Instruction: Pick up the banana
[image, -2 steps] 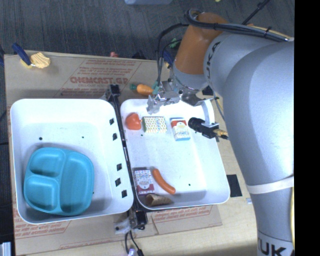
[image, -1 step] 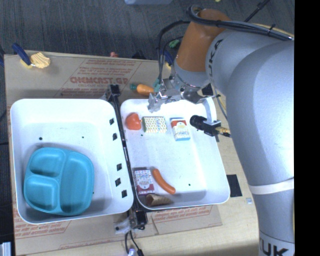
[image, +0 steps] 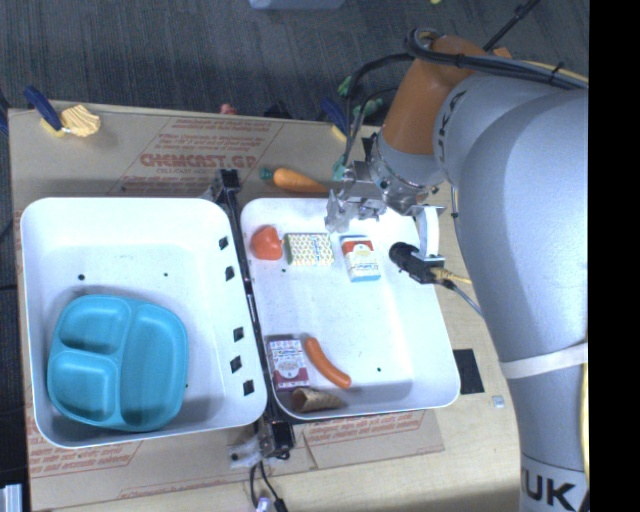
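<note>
My gripper hangs over the far edge of the right bin, at the end of the grey arm with the orange band. Just below it lie a yellow-green cracker box and a small white, red and blue carton. A red tomato-like ball sits to their left, against the bin's left wall. Nothing shows in the gripper.
An orange carrot lies on the bench behind the right bin. Near that bin's front edge are a red packet, an orange sausage and a brown piece. A blue divided plate is in the left bin.
</note>
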